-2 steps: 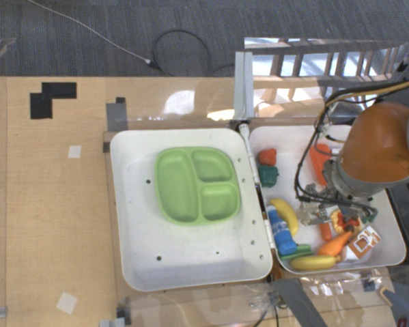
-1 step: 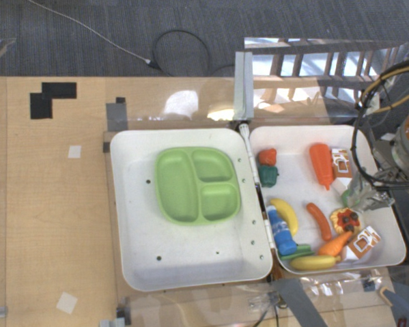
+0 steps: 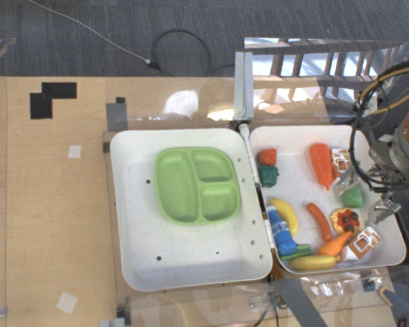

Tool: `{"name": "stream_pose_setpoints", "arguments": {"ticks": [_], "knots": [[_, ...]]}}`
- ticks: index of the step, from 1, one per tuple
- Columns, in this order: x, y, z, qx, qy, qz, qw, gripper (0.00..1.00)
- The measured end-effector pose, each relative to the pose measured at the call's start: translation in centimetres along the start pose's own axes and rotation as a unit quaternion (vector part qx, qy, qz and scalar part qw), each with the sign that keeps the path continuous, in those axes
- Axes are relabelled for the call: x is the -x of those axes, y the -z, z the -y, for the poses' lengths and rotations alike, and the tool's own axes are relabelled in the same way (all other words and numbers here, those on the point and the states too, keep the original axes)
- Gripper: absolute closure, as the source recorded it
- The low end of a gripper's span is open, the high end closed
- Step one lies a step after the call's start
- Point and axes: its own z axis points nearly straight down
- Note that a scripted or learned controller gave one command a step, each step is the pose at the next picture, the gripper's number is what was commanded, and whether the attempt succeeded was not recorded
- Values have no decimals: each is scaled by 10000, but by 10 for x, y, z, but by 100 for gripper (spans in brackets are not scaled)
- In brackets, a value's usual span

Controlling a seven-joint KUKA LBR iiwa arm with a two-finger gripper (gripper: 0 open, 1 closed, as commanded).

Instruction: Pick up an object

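Observation:
The right bin (image 3: 394,255) holds several toy foods. Along its right side lie a green round piece (image 3: 352,198), a pizza-like disc (image 3: 345,220) and a small white-and-orange box (image 3: 364,240). My gripper (image 3: 365,195) reaches in from the right, low over that side. It is open, with one finger (image 3: 342,181) to the upper left of the green piece and the other down at the right. Whether either finger touches the green piece I cannot tell.
Also in the right bin are an orange carrot (image 3: 321,164), a red piece (image 3: 267,156), a dark green piece (image 3: 267,175), a banana (image 3: 285,213), a red sausage (image 3: 317,220) and a blue bottle (image 3: 282,234). The left bin (image 3: 138,258) holds a green divided plate (image 3: 196,185).

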Motion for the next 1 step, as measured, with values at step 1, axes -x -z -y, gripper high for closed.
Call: {"name": "stream_pose_setpoints", "arguments": {"ticks": [1], "knots": [[16,-128,-8,-8,126,12,9999,0]]}}
